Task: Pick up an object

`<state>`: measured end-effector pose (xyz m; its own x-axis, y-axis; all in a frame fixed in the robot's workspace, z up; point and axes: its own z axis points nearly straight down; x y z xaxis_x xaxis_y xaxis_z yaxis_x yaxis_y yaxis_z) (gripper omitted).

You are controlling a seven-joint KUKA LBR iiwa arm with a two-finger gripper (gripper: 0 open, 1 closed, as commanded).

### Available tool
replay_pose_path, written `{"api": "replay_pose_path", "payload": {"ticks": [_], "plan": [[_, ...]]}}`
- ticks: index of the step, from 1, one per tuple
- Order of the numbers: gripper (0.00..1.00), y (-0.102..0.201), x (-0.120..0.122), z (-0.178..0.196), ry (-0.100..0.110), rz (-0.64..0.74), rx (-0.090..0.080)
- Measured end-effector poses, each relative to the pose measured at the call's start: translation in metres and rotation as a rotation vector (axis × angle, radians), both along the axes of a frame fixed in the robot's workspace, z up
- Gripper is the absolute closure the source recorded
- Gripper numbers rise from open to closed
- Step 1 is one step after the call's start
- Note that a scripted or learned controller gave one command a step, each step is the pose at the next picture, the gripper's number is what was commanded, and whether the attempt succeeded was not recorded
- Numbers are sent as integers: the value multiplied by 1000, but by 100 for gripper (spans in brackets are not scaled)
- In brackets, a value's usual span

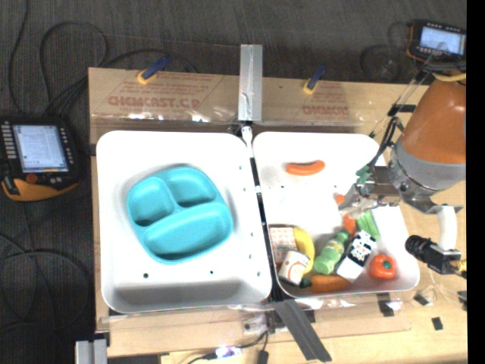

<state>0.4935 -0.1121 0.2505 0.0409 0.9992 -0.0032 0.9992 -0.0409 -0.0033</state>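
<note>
Just below the jaws [356,203] lies a green bottle [332,253].

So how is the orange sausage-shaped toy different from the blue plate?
The small orange sausage-shaped toy lies in the right white bin; the big blue divided plastic plate lies in the left white bin. The toy is a slim curved piece, the plate wide with three compartments. Both lie flat, clear of the other toys.

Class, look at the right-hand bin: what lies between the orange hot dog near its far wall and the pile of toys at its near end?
In the camera view, bare white bin floor separates the hot dog from the toy pile.
</note>
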Motion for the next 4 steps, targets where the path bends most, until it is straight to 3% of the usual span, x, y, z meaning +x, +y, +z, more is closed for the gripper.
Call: {"api": "replay_pose_path", "payload": {"ticks": [1,2,3,4], "plan": [[100,2,18,8,1,-169,1],[0,1,18,8,0,-169,0],[0,-54,50,-145,1,-225,1],[100,-53,50,-137,5,-224,0]]}}
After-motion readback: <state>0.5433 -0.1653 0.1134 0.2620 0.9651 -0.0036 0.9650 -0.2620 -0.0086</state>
